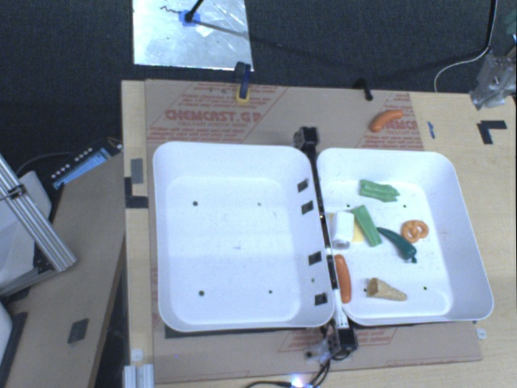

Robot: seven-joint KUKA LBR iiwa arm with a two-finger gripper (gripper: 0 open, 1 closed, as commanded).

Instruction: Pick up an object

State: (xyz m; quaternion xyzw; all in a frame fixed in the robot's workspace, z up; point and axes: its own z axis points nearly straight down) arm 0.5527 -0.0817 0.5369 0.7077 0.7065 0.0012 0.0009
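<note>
A pale wooden bench (452, 111) stands on dark carpet, with printed brown cardboard (210, 113) laid under two shallow white plastic bins side by side. The left white bin (234, 241) has a smooth, glossy floor with a few small dark holes. The right white bin (452, 217) holds every likely candidate for the pick: small toy foods, probably moulded plastic or foam, so light and fairly stiff.

A ridged light-green piece (378, 190) lies near the bin's far side. Below it a straight green stick (366, 225) rests just beside a white and yellow block (343, 229). A dark teal curved pepper shape (400, 243) lies close to an orange pretzel ring (414, 230). An orange-red sausage shape (342, 279) lies along the dividing wall, and a tan cone (384, 290) sits apart near the front.

The cone looks the easiest target: it stands clear of its neighbours, though its taper could slip, so a hold across the wide end seems best. The sausage is rounded, likely slick, and crowded by the wall.

The grey gripper (491, 83) hangs at the far right, well apart from the bins; whether it is released or clenched cannot be told.
</note>
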